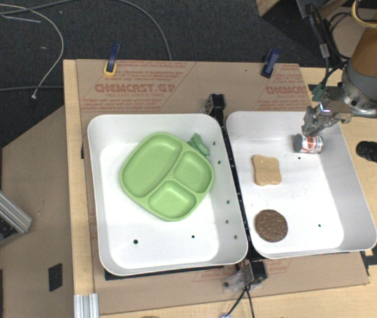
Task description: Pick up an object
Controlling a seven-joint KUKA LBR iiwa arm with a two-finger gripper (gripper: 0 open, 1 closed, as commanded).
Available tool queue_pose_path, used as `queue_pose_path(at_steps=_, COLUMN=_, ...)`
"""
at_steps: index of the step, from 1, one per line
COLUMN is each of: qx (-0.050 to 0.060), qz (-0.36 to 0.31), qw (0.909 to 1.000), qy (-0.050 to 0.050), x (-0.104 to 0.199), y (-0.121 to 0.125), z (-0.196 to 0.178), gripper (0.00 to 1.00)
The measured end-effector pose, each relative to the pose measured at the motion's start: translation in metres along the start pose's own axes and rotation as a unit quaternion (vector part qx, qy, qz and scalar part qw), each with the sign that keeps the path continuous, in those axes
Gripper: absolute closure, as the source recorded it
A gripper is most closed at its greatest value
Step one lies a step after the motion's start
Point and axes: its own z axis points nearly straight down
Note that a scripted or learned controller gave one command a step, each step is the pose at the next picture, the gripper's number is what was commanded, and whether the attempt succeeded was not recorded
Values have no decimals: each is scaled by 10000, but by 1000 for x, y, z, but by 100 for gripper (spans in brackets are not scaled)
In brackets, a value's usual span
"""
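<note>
My gripper (313,130) reaches into the far part of the right bin (347,197), directly over a small red and white can-like object (311,144) that lies on the bin floor. The gripper's tip meets the top of that object, and the view does not show whether it is gripped. A tan bread-like slice (266,170) lies in the middle of the same bin. A round brown patty (271,225) sits nearer the front.
The left bin (108,230) holds a green divided plate (167,175) with a small green piece (201,145) at its far right edge. Black clips (215,103) sit where the bins meet. Blue clamps (112,57) hold the cardboard at the back.
</note>
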Motion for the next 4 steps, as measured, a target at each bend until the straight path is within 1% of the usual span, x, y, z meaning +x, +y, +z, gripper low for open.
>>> queue_pose_path(at_steps=1, qx=13, qz=-1, qw=10000, qy=3, x=0, y=2, z=-48, gripper=100)
queue_pose_path(at_steps=2, qx=57, qz=-25, qw=10000, qy=26, x=53, y=6, z=-35, gripper=100)
queue_pose_path(at_steps=4, qx=68, qz=-18, qw=10000, qy=23, x=149, y=-11, z=3, gripper=100)
